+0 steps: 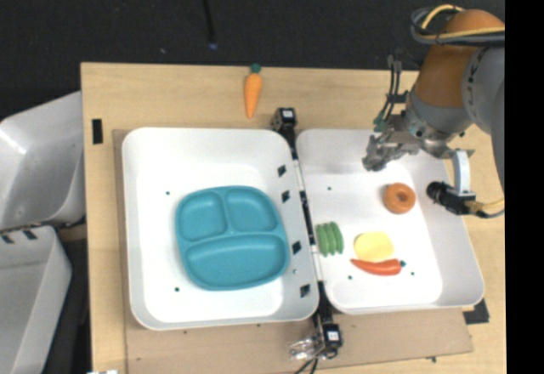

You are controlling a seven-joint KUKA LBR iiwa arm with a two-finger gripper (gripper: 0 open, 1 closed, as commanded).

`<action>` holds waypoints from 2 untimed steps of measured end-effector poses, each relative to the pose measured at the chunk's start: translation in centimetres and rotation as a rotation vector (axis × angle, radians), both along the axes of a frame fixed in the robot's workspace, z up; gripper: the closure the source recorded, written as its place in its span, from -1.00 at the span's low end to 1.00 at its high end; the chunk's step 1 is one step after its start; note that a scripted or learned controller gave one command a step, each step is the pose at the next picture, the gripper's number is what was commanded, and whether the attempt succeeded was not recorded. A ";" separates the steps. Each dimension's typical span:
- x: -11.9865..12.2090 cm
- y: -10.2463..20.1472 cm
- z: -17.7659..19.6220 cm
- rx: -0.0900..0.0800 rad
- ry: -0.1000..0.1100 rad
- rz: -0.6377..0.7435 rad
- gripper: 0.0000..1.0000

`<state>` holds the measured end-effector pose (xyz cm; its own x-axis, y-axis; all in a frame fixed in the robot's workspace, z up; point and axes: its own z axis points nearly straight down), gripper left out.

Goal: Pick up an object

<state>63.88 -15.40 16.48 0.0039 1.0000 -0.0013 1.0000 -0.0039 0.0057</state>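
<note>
**Hovering over the right bin, nothing chosen yet**

The counter [102, 338] is the biggest thing under me, pale wood carrying two white bins side by side. The left bin [144, 296] holds a blue divided plate [231, 236], lying flat near its middle. The right bin [450, 279] is where I am working: my arm [446, 83] comes in over its far right corner, and my jaws [376, 155] hang above the bin's upper part, near the back wall. From this angle I cannot tell how far apart they stand, and I see nothing between them.

The candidates lie toward me in that bin. The brown doughnut [399, 198] is nearest, just down and to the right of my jaws, sitting by itself on bare white floor. Farther down are a yellow piece [374, 244] touching a red chilli [376, 267], and a green ribbed piece [329, 238] close against the divider between the bins. An orange carrot [252, 92] lies out on the counter behind the bins, well apart.

To do this well I would judge the doughnut the best target: short travel, clear space all round. I should centre over it, come straight down, and close across its width, avoiding the crowded yellow and red pair
</note>
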 end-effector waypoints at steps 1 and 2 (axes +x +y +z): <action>-0.1 -0.4 6.5 -0.001 -0.001 0.002 1.00; 0.0 -0.4 7.5 0.001 0.003 0.005 1.00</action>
<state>63.85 -15.84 24.02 -0.0010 1.0000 -0.0006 1.0000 0.0010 0.0031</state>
